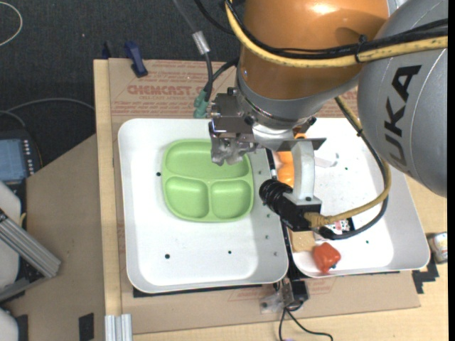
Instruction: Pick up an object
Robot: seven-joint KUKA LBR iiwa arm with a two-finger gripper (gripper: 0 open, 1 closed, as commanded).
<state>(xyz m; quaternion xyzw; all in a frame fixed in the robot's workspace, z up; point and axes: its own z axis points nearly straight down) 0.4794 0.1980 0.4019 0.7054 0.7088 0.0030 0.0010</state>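
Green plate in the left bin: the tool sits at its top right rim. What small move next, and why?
Probably a short lift, to test the grasp. The tool sits right over the upper right rim of the green divided plate in the left bin, and the view can't settle whether the rim is gripped.

A glossy, smooth orange band (313, 20) is seen on the arm, beside matt grey casing (419, 84). The green tray (206, 183) appears smooth matt plastic. The white bins (142, 212) look smooth plastic, laid on brown cardboard (114, 105).
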